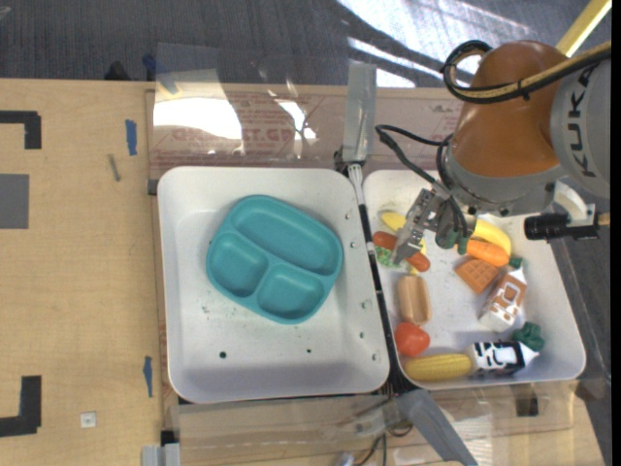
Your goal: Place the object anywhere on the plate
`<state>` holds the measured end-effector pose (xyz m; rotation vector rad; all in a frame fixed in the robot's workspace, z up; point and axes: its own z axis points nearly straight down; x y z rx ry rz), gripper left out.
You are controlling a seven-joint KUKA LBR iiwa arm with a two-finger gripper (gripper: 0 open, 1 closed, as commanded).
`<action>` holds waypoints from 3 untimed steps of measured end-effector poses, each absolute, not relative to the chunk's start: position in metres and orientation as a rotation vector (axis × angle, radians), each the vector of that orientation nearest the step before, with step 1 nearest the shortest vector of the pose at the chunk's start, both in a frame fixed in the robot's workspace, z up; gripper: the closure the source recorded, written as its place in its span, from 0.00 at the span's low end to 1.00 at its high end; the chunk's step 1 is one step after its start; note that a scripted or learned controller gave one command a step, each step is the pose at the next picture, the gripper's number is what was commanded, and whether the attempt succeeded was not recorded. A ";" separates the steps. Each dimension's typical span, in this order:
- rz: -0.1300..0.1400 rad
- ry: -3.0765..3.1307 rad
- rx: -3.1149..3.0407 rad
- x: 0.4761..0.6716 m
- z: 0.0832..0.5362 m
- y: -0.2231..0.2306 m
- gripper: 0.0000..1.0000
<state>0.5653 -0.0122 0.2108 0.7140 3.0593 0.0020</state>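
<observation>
Your arm's orange band (509, 115) and grey wrist cover the 1 o'clock part of the right bin (568, 352), so whatever lies beneath them is hidden from you. The gripper (415, 239) hangs low at the bin's 10 o'clock corner, over a cluster of small toys. You cannot tell from here whether it is wide, narrow or holding anything; the metal parts blur into the clutter under them.

Just below the gripper, a small carrot-like piece with green (400, 255) lies half covered, and a yellow piece (391, 220) peeks out at its 11 o'clock side. Neither is easy to identify.

The teal plate (275, 257), with 3 compartments, sits in the middle of the left bin (184, 357), well apart from the gripper at its 9 o'clock side. The raised rims between the 2 bins stand between gripper and plate.

Elsewhere in the right bin you see a hot dog (414, 298) near the centre, a tomato (411, 339) at its 6 o'clock, and a corn cob (437, 365) along the 6 o'clock wall. A black and white toy (499, 354) lies beside the corn at 3 o'clock. A waffle (475, 275), a small carton (506, 297), an orange carrot (487, 252) and a banana (492, 232) crowd the 3 o'clock side, partly tucked under the wrist.
</observation>
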 end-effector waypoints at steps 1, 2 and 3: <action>0.003 3.111 0.385 0.640 0.185 0.012 1.00; 0.003 3.140 0.021 0.551 0.185 0.044 1.00; 0.003 3.140 0.021 0.551 0.185 0.043 0.00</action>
